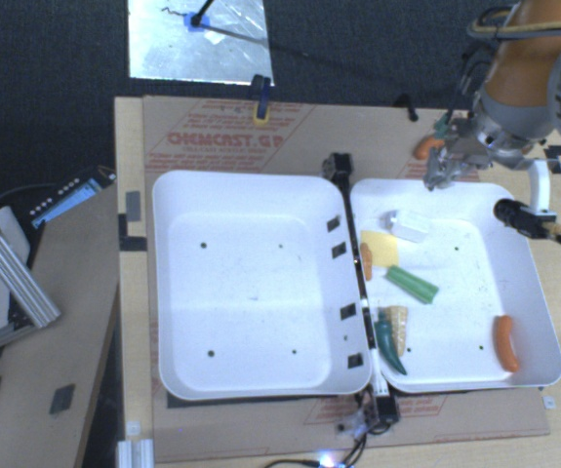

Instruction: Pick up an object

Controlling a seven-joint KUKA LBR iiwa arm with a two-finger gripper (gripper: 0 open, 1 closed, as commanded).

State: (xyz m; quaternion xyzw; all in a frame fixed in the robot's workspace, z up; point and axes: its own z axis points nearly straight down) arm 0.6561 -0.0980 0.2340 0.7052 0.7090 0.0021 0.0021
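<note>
- Gripper [443, 175] hangs above the far edge of the right bin [539, 305]; whether anything sits in it I cannot tell.
- Step in hand, by my judgement: approach, nothing lifted.
- Next move calls for descending onto a piece, perhaps the clear block [409, 227] nearest, the green cylinder [413, 285] mid-bin, or the orange sausage [505, 343] by the near-right corner.

Dark carpet [46, 76], shiny foil sheet [199, 25]

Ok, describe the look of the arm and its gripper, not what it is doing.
The arm is bulky and rounded, grey with a broad orange band above the wrist. Dark cables loop along its upper left side. The gripper is a small grey metal assembly, much slimmer than the arm, with a little orange part beside it; finer markings are too blurred to read.
</note>
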